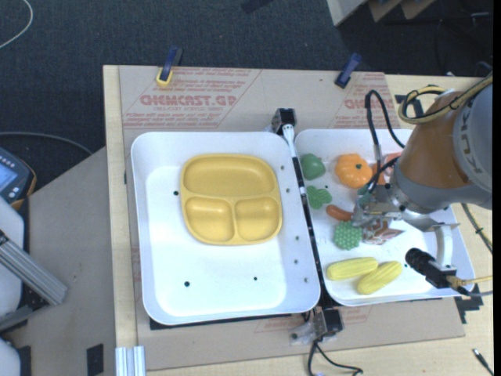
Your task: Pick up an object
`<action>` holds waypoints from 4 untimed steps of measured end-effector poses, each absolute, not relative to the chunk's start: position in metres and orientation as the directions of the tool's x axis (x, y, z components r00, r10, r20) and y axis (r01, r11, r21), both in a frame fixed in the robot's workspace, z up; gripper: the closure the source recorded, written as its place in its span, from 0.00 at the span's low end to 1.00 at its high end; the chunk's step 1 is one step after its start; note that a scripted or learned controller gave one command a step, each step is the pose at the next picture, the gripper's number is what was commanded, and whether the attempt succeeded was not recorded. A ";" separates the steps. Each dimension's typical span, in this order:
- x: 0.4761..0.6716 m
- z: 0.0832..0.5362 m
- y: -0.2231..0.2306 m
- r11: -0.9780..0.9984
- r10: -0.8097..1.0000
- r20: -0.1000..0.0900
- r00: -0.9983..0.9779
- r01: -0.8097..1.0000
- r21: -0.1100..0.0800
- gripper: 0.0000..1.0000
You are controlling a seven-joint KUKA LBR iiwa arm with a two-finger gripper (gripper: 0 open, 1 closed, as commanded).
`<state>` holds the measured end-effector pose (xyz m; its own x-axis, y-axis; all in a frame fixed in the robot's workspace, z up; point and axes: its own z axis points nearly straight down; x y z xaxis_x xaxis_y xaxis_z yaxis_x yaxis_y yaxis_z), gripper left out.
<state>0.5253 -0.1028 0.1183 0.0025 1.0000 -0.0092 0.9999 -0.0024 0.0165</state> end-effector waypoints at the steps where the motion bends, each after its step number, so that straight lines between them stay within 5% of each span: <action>1: 0.496 0.241 -0.010 0.009 1.000 0.002 -0.009 1.000 0.008 1.00; 3: 0.480 0.337 0.140 0.008 1.000 0.003 -0.008 1.000 0.007 1.00; 4: 0.478 0.264 0.127 -0.002 1.000 -0.002 0.002 1.000 -0.009 1.00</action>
